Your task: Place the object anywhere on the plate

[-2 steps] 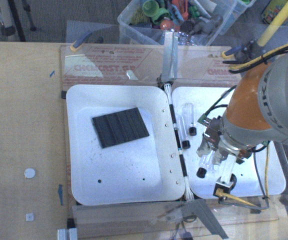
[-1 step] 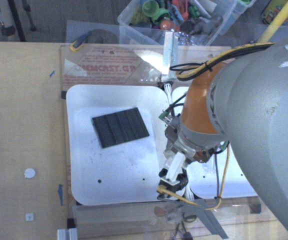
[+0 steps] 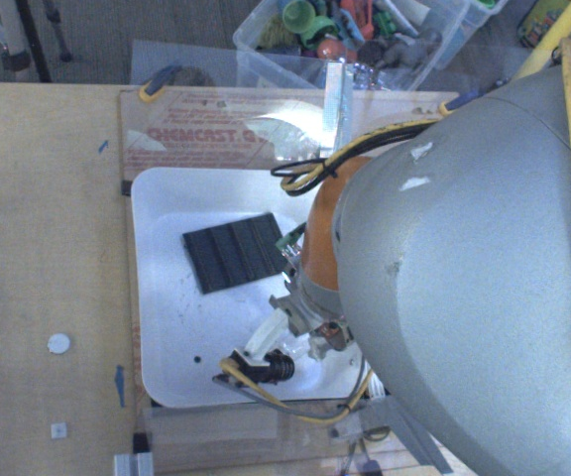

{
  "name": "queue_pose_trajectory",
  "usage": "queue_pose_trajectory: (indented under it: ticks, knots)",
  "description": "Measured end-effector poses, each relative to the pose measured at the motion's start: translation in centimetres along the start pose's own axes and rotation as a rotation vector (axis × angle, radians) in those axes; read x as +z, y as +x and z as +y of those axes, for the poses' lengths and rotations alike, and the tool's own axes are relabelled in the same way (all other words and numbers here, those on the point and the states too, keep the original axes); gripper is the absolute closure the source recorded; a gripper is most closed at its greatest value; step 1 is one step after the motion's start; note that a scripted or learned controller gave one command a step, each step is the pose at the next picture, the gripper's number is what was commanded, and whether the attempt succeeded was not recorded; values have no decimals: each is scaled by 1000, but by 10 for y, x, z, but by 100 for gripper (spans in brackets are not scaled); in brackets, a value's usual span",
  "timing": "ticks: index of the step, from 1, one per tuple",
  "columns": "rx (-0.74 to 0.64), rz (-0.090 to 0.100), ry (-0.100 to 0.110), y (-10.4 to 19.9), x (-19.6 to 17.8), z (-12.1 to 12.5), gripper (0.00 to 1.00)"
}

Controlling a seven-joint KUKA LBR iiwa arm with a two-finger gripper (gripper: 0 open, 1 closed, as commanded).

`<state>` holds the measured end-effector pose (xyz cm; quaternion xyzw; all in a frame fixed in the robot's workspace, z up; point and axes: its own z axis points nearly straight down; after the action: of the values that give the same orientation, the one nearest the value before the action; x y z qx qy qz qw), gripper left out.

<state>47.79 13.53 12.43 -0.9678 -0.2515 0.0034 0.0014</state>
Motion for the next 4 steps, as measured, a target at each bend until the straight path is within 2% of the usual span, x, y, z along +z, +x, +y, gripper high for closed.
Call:
queue_pose_trajectory:
  ticks: [1, 2, 3, 4]
  knots:
    - [-116, 3, -4, 34, -47, -60, 100]
    - [-568, 3, -6, 84, -83, -56, 100]
    - [-114, 4, -4, 91, 28, -51, 100]
    - [-217, 10, -1, 91, 35, -18, 100]
